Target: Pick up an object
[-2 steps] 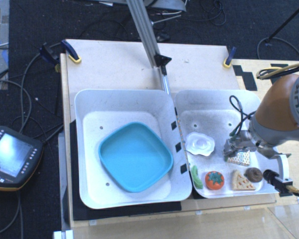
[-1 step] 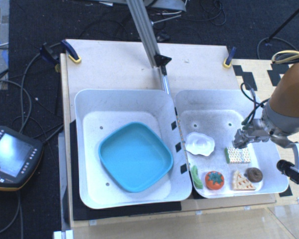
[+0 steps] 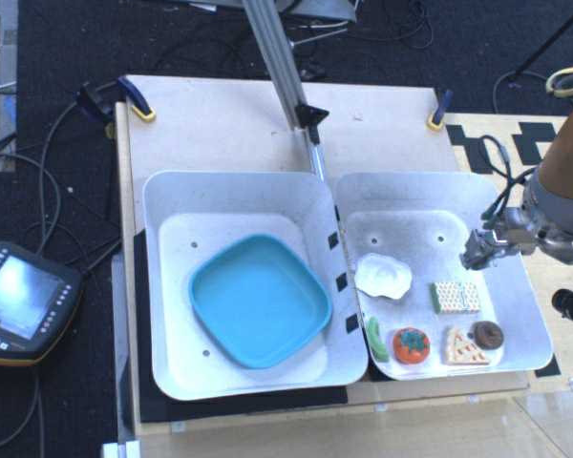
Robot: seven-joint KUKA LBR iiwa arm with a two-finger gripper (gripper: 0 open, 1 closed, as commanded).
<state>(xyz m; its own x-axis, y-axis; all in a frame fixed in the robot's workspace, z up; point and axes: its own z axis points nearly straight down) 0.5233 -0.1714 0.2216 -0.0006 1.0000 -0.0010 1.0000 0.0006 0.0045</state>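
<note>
The right bin (image 3: 411, 194) holds several small items: a white lumpy piece (image 3: 383, 277), a green and white waffle-like block (image 3: 456, 297), a red tomato-like ball (image 3: 412, 344), a pizza slice toy (image 3: 463, 347), a brown donut (image 3: 488, 334) and a green strip (image 3: 373, 337) at the bin's left wall. My gripper (image 3: 481, 253) hangs over the right part of this bin, just above the waffle block, and I see nothing held in it. The arm comes in from the right edge.
The left bin (image 3: 167, 208) holds a large blue square plate (image 3: 259, 299). A metal pole (image 3: 277, 46) slants down to the divider between the bins. A tablet pendant (image 3: 19, 299) lies on the floor at left, and cables run around the bench.
</note>
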